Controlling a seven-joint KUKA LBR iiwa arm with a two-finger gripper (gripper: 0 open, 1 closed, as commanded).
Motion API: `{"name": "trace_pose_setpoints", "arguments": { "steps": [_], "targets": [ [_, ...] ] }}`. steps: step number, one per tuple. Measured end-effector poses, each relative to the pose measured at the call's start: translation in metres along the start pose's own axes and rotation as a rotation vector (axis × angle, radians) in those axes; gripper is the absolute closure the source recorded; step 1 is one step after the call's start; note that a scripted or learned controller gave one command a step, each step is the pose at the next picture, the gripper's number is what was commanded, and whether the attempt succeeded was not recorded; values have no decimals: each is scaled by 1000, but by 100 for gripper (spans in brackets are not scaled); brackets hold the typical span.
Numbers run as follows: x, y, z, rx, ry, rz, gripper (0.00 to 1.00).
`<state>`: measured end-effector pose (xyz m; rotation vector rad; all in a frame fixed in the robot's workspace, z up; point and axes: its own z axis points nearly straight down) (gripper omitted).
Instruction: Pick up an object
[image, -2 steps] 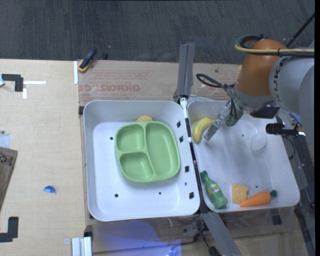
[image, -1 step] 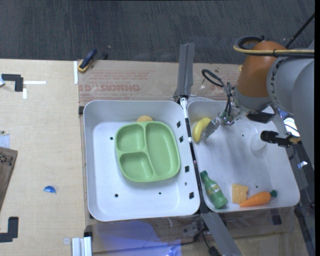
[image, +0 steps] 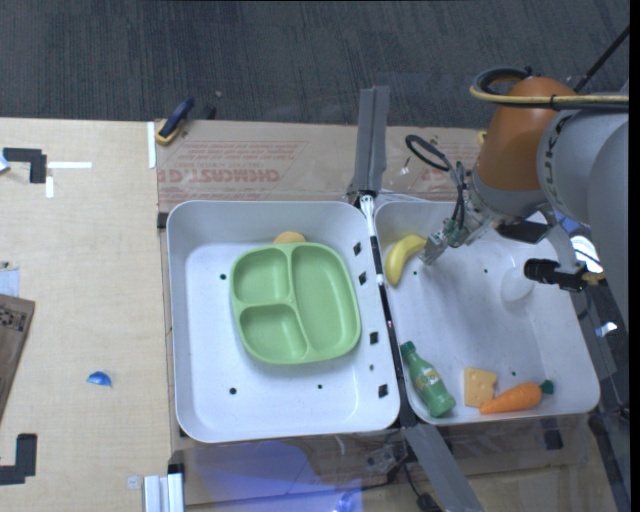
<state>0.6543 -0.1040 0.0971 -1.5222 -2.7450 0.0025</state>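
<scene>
Two white bins sit side by side on the worktop, and in the right bin the end effector, its state impossible to tell, hovers beside the banana, probably light, smooth, best gripped across its curved middle.

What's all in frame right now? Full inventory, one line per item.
bins: 2, white, side by side on the bench
plate: 1, green, three compartments, in the left bin
orange thing: 1, mostly hidden behind the plate's far edge, kind unclear
banana: 1, yellow, right bin, far left corner
bottle: 1, green, right bin, near left corner, lying down
cheese: 1, yellow-orange block, right bin, near edge
carrot: 1, orange, green top, right of the cheese
arm: 1, grey with an orange band, reaching in from the right
end effector: 1, just right of the banana
</scene>
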Motion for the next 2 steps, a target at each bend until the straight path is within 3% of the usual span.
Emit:
{"name": "trace_pose_setpoints", "arguments": {
  "steps": [1, 2],
  "targets": [
    [0, 6, 6, -2, -2, 161, 100],
    [0, 5, 6, -2, -3, 161, 0]
  ]
}}
